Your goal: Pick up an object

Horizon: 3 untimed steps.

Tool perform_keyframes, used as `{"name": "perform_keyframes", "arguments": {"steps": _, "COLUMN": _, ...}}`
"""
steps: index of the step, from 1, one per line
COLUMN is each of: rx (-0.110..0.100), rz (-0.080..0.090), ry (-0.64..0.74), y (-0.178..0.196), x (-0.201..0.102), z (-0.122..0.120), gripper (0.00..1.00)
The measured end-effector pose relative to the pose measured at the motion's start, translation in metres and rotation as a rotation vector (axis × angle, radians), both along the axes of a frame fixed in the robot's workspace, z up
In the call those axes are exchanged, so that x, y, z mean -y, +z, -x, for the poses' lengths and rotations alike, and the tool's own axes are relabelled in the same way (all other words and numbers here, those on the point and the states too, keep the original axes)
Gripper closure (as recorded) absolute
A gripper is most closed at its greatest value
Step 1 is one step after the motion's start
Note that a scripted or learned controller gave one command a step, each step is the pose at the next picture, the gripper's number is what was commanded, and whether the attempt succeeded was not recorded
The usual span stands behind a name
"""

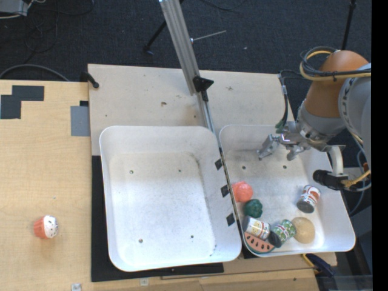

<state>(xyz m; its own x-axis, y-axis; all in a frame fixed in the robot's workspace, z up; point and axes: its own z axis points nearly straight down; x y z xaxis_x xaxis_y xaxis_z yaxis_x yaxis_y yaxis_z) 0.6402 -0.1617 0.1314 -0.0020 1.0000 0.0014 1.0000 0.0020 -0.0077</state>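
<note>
My gripper (pixel 280 148) hangs over the far part of the right bin (pixel 267 135), its two metal fingers spread open with nothing between them. The objects lie nearer the front of that bin: an orange ball (pixel 242 191), a dark green lump (pixel 254 208), a small can with a red and white label (pixel 309 198), a tan rounded piece (pixel 304 229), a green patterned can (pixel 283 231), a labelled jar on its side (pixel 259 228) and a watermelon slice (pixel 258 245). All of them sit apart from the gripper.
The left bin (pixel 115 141) adjoins the right one along a divider with black clips (pixel 225 190). A slanted aluminium bar (pixel 182 38) rises behind the bins. A small orange and white toy (pixel 46 227) lies on the wooden bench at far left.
</note>
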Motion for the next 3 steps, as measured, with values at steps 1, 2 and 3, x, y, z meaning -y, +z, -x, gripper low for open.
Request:
{"name": "perform_keyframes", "arguments": {"steps": 1, "rx": 0.002, "rz": 0.000, "ry": 0.000, "y": -0.043, "x": -0.001, "z": 0.001, "gripper": 0.00}}
{"name": "perform_keyframes", "arguments": {"steps": 2, "rx": 0.005, "rz": 0.001, "ry": -0.001, "y": -0.030, "x": -0.001, "z": 0.000, "gripper": 1.00}}
{"name": "perform_keyframes", "arguments": {"steps": 3, "rx": 0.012, "rz": 0.002, "ry": 0.002, "y": 0.033, "x": -0.001, "z": -0.004, "gripper": 1.00}}
